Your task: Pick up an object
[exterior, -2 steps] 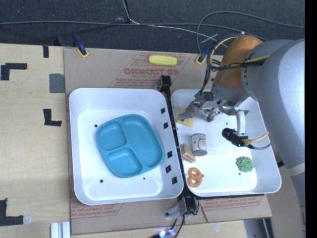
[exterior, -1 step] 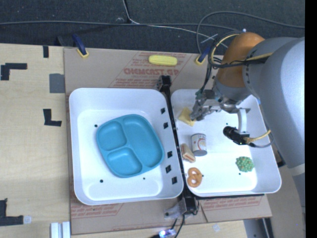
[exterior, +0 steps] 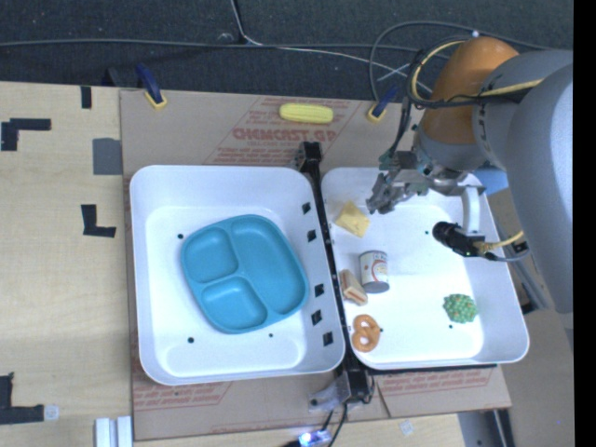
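In the right bin (exterior: 503, 343) the gripper (exterior: 380, 201) hangs with nothing between its fingers — how far apart they stand I cannot tell — and the nearest pick, a yellow cheese wedge (exterior: 352, 220), lies just beside it, down-left toward the divider.

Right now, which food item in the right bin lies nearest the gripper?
The yellow cheese wedge, just below-left of the gripper; the pretzel and broccoli lie farther.

You're looking at a robotics lab bench: two white bins (exterior: 149, 250) on clamped cardboard (exterior: 261, 133), loose cables (exterior: 279, 45), black tape marks (exterior: 93, 222) on wood.
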Robot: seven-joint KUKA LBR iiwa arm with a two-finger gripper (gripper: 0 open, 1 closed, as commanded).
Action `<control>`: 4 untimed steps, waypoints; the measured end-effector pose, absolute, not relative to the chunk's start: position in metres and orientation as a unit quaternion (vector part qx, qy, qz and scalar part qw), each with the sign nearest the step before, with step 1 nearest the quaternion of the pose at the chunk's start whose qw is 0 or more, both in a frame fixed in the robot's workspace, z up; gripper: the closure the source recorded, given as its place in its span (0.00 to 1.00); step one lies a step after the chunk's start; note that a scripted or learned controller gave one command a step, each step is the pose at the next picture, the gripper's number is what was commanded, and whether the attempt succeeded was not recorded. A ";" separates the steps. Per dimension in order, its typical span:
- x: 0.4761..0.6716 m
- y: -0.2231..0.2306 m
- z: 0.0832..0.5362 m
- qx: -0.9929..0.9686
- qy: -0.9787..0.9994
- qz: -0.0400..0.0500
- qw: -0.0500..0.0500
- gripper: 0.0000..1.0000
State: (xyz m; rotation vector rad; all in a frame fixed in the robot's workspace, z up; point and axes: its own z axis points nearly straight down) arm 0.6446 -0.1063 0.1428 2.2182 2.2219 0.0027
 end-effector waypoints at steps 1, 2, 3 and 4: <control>0.640 -0.105 0.187 0.707 0.708 0.001 0.001 1.00; 0.647 -0.109 0.247 0.707 0.708 0.001 0.002 1.00; 0.618 -0.059 0.235 0.706 0.709 -0.001 -0.001 1.00; 0.606 -0.013 0.231 0.705 0.709 -0.001 -0.001 1.00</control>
